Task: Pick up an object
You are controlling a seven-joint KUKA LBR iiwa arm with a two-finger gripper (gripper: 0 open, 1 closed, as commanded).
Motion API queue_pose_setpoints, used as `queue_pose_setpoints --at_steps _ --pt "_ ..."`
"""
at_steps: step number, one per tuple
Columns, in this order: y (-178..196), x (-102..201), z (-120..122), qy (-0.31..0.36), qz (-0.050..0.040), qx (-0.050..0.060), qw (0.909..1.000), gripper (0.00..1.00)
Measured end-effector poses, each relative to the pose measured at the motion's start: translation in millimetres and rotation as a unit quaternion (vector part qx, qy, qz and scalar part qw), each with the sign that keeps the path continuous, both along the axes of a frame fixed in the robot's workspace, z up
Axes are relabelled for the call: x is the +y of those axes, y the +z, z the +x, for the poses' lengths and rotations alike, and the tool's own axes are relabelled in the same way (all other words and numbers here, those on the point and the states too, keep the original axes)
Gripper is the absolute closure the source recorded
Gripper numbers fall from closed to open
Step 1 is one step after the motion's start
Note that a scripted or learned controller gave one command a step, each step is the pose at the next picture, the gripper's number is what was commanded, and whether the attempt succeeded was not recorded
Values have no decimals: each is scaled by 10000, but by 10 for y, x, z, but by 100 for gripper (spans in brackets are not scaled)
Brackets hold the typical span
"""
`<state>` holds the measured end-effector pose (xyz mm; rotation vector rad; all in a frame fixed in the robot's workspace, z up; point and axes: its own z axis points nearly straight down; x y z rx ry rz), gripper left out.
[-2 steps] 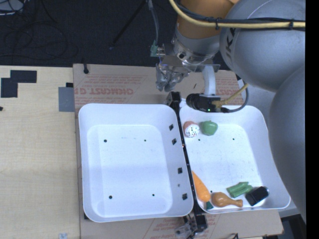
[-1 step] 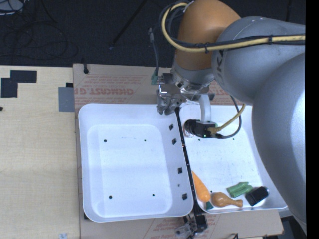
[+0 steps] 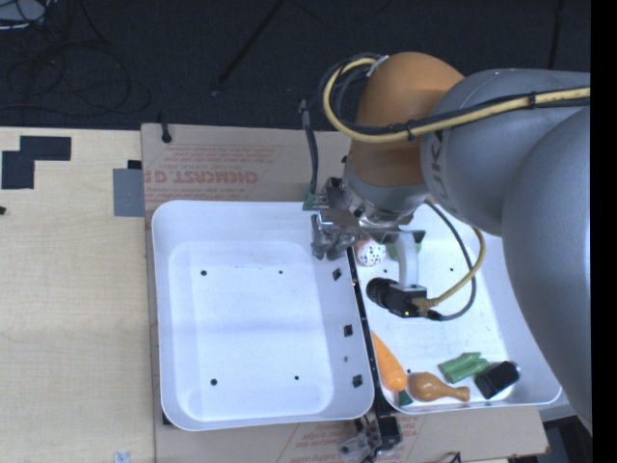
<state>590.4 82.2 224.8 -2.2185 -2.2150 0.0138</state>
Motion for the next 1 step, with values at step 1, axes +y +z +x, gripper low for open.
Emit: queue_pose_setpoints --at_steps 1 --pt "435 464 -72 34 16 -58 10000 100"
